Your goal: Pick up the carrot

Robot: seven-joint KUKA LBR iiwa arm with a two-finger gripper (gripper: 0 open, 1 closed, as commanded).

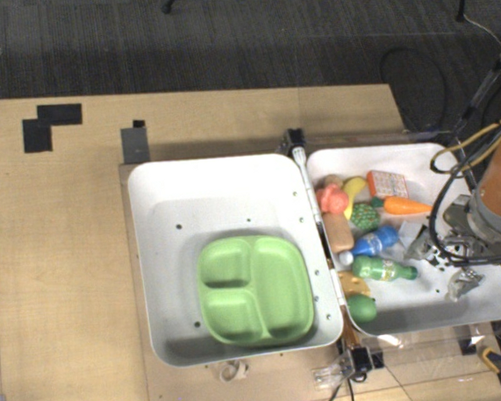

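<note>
The carrot point(406, 207), orange with a green stub at its left end, lies on its side in the right bin point(490, 309), near the back among other toy foods. My gripper point(447, 268) hangs low over the bin's right half, in front of and slightly right of the carrot, clear of it. Its two fingers point(431, 254) stand apart, open, with nothing between them. The grey wrist and orange band rise at the right edge.
Beside the carrot are a red-and-white box point(387, 182), a yellow piece point(355, 186), a pink piece point(332, 199), a dark green item point(365, 216), a tan stick point(336, 231), a blue item point(376, 243), a green bottle point(383, 270) and a green ball point(361, 308). The left bin point(162, 248) holds a green divided plate point(255, 287).
</note>
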